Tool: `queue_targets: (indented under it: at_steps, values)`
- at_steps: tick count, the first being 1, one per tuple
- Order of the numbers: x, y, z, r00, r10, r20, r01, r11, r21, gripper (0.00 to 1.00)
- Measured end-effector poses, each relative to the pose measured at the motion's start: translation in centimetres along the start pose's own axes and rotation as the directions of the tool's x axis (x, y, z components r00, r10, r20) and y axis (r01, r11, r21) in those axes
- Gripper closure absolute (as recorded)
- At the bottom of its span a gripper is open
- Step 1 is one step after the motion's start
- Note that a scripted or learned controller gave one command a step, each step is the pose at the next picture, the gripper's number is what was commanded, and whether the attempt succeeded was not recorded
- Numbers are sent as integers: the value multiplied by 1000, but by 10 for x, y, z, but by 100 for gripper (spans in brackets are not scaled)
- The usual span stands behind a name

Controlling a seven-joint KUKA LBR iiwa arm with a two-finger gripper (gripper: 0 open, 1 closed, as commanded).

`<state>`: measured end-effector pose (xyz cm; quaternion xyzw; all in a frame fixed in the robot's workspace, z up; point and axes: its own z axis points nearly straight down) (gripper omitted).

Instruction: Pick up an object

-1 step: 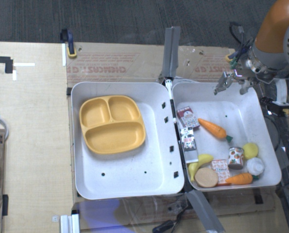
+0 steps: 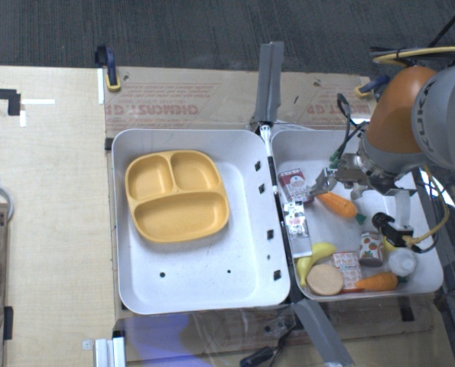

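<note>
Orange and tapered, the toy carrot (image 2: 339,204) lies in the right bin (image 2: 430,281), its long axis slanting from upper left down to lower right, the upper-left end just beside the gripper (image 2: 323,183). The gripper hangs low over the bin's left part; how far it is open cannot be told. A yellow divided plate (image 2: 177,195) sits in the left bin (image 2: 204,281).

Recorded: bench (image 2: 43,228) of pale matt wood; bins (image 2: 204,289) of smooth white plastic; divided plate (image 2: 178,195) of matt yellow plastic.
</note>
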<state>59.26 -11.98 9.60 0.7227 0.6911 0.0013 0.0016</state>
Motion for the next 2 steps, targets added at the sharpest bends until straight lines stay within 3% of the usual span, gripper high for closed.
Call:
queue_targets:
  at_steps: [1, 2]
  values:
    - [-2, 1, -9, 1000, 5, 0, -5, 1000, -2, 100]
    - [24, 14, -109, 974, 228, 3, -228, 974, 6, 100]
